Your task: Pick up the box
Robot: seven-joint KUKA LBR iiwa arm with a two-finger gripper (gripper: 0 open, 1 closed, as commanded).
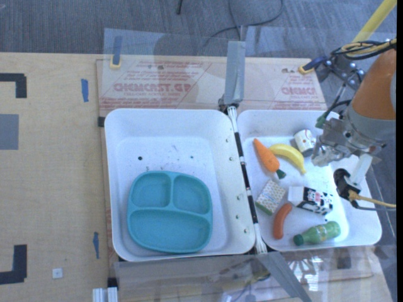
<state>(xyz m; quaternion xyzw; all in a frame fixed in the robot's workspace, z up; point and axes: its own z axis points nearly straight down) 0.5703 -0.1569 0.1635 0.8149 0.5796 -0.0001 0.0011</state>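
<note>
The box (272, 196) is lying tilted at the lower left of the right bin (368, 231), just beside the sausage (281, 220), while the gripper (327, 148) is hanging over the bin's upper right, well apart from it, its jaws too blurred to tell.

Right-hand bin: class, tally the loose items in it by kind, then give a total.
Toy food: 3 (carrot, banana, sausage)
Boxes: 2 (patterned box, black-and-white box)
Bottles: 1 (green bottle)
White round object: 1
Total: 7
</note>
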